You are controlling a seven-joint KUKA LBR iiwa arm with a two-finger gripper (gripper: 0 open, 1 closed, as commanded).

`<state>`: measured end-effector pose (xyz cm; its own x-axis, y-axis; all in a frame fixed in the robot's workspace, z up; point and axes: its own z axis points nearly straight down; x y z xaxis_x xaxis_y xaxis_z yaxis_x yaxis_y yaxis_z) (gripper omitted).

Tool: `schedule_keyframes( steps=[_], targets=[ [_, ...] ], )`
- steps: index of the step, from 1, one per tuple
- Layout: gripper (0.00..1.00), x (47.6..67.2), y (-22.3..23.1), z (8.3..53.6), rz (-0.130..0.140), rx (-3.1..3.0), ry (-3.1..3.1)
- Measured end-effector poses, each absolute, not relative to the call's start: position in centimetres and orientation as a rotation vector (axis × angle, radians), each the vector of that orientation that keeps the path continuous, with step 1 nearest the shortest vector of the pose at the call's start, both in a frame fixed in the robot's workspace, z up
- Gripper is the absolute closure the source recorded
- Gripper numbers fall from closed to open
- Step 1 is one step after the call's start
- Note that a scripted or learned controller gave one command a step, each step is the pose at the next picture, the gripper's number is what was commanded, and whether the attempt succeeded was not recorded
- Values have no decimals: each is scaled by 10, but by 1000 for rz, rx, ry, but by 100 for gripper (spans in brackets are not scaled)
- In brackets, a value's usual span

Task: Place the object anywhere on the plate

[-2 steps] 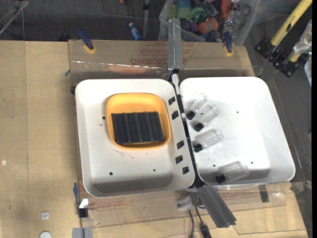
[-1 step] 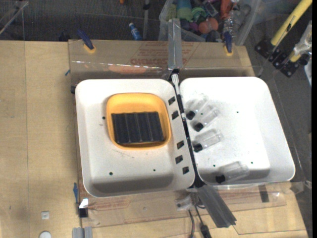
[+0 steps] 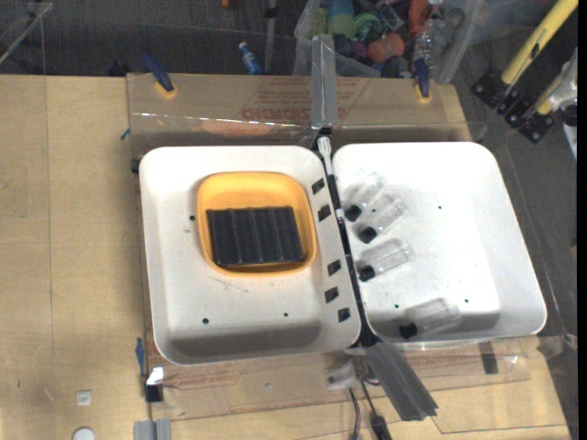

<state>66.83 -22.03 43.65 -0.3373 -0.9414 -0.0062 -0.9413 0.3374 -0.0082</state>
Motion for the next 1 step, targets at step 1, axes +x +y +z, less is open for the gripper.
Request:
schedule_keyframes(
  steps=[1],
  targets=[
    [100,668,-221,436,-5,-2262,2168]
  ],
)
